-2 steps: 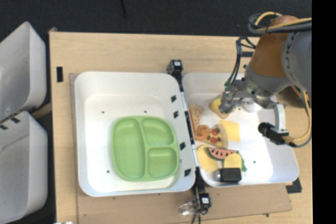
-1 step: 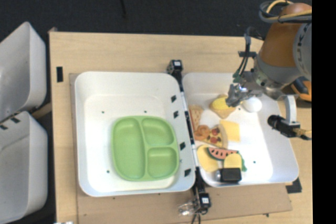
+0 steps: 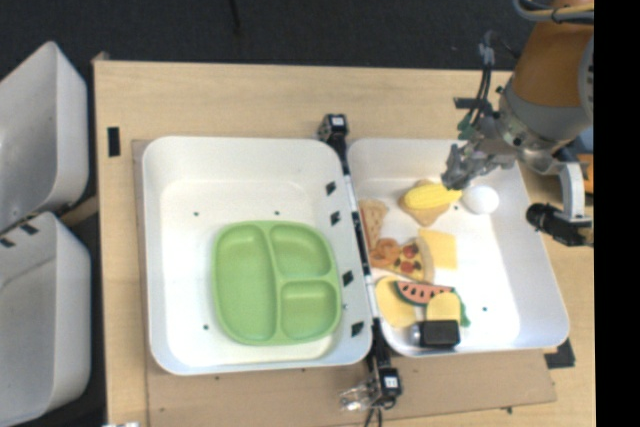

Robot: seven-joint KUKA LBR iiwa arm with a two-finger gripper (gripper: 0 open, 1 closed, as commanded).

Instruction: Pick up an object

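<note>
The right bin [image 3: 520, 290] holds a pile of toy food. A yellow corn-like piece [image 3: 428, 202] lies near its far middle, with a white egg [image 3: 481, 200] just to its right. My gripper [image 3: 460, 173] hangs over the bin's far side, its tip right at the upper right end of the yellow piece and to the left of the egg. Nothing shows as lifted off the bin floor. Closer to the front lie a pizza slice [image 3: 400, 257], a cheese wedge [image 3: 441, 248], a watermelon slice [image 3: 424, 292] and a black block [image 3: 438, 333].
A green divided plate [image 3: 277, 280] sits in the left bin [image 3: 175, 205]. A tan bread slice [image 3: 372, 218] lies against the divider between the bins. The arm's orange band [image 3: 550, 65] rises at the far right. White chair seats [image 3: 35, 215] stand left of the bench.
</note>
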